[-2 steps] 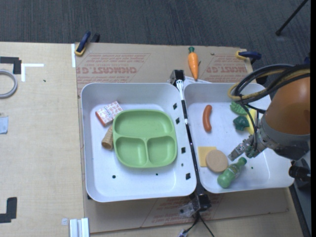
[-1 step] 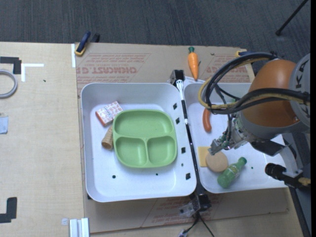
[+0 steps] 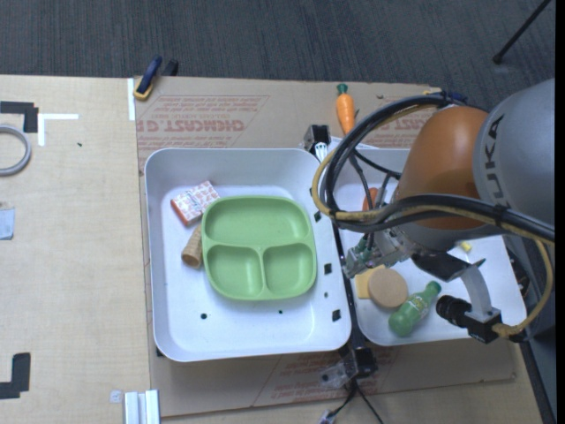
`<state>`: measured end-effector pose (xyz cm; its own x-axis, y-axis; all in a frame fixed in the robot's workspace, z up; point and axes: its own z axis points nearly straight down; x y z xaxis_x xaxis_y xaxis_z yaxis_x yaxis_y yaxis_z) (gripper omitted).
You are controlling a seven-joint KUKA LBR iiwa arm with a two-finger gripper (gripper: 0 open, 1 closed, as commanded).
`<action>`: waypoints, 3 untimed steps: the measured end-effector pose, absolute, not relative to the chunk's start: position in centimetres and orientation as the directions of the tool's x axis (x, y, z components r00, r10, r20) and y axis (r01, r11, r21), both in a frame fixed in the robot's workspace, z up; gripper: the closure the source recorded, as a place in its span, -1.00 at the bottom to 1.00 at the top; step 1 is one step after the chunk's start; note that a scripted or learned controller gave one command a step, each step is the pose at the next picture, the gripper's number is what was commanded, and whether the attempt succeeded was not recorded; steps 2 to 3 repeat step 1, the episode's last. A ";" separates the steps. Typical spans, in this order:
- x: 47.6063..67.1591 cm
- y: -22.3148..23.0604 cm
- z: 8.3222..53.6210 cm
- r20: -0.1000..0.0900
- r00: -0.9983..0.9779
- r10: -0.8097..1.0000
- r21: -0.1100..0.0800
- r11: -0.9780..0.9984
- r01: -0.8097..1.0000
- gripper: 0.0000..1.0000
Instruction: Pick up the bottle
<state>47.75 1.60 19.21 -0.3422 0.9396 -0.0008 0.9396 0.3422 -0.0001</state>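
Camera view, single overhead frame.

Left bin (image 3: 159, 263): occupies centre of frame. Holds a green three-compartment tray (image 3: 260, 247), flat, roughly mid-bin. Just off the tray's upper-left corner lies a small red-and-white patterned packet (image 3: 193, 202). Below it, touching or nearly touching the tray's left edge, a tan cone-shaped piece (image 3: 192, 251).

Right bin (image 3: 508, 276): right of centre, largely covered by the arm (image 3: 521, 162), whose orange band (image 3: 441, 166) sits at upper right of the bin. Black and yellow cables (image 3: 331, 170) loop off the wrist across the divide between the bins.

Bottle (image 3: 413, 308): green, lying on its side in the lower part of the right bin, cap end pointing up-right. A round tan disc-like object (image 3: 387, 288) lies just beside it on its upper left, touching or nearly so.

Gripper (image 3: 375, 253): metal parts visible below the orange band, above and left of the tan disc, near the left wall of the right bin. Jaw state: cannot tell, hidden under wrist and cabling. Bottle lies apart from it.

Outside the bins: an orange carrot-shaped toy (image 3: 344, 109) on the cardboard above the right bin; a blue-and-yellow clamp (image 3: 148, 77) at upper left.
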 end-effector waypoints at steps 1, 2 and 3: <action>47.7 8.3 20.3 -0.001 0.067 0.998 -0.002 -0.067 0.998 1.00; 47.7 8.3 20.3 -0.001 0.067 0.998 -0.002 -0.067 0.998 1.00; 47.7 8.3 20.3 -0.001 0.067 0.998 -0.002 -0.067 0.998 1.00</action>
